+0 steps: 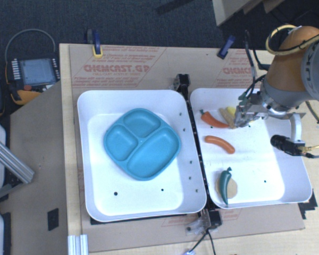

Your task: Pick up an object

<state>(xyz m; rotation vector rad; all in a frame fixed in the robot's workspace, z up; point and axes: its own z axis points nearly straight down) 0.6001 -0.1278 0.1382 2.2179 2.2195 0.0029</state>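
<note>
A pale wooden tabletop (69,142) with red printed lettering sits on dark blue-grey carpet (122,9). A small screen device (36,70) with a looped cable lies left; an aluminium rail (10,161) angles nearby.

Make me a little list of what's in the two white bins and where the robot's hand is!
left bin: one blue plastic plate with three sections
right bin: two orange sausage-shaped toys, far one, near one; a teal pepper-shaped toy lying on a tan round piece; a yellow piece
gripper: low over the right bin's far end, by the yellow piece
holding anything: cannot tell
</note>
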